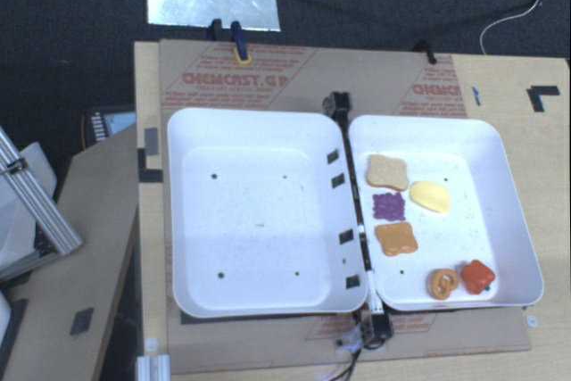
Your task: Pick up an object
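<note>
Six small things lie in the right bin [508, 192], all in its left and near parts; no arm or pincer reaches over either bin, so the pincer's state cannot be told. A tan toast-shaped slice [387, 171] lies farthest, near the divider. Just nearer sits a purple cluster [388, 206], with a pale yellow piece [430, 196] to its right, slightly apart. An orange-brown slice [396, 238] lies just near of the purple cluster. By the near rim, an orange ring-shaped piece [443, 283] and a red piece [478, 276] sit just beside each other. The bin's right side and far right corner are bare floor. The left bin [259, 210] shows open white floor from wall to wall. Both bins rest on the tabletop [535, 116].
</note>
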Robot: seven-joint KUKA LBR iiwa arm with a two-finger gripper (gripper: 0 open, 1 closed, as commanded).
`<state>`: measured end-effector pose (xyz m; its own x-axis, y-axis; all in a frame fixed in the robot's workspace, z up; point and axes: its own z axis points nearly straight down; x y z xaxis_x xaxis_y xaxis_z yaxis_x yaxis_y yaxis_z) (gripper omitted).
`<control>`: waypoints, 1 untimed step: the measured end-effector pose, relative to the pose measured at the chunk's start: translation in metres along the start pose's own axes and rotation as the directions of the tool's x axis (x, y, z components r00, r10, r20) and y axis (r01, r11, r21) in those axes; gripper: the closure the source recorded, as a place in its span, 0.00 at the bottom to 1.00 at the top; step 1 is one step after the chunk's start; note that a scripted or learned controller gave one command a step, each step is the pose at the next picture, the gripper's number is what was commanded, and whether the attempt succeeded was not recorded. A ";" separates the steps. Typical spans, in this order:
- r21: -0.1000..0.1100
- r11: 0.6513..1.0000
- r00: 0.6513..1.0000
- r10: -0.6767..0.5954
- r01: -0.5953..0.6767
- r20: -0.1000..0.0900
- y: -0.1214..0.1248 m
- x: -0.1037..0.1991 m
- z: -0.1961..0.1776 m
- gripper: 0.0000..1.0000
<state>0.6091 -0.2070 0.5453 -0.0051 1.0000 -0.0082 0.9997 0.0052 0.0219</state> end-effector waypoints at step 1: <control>0.013 1.000 1.000 -0.006 0.006 -0.004 0.002 0.001 0.000 1.00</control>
<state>0.6112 -0.2059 0.5456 -0.0109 0.9999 -0.0043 0.9999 0.0109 0.0087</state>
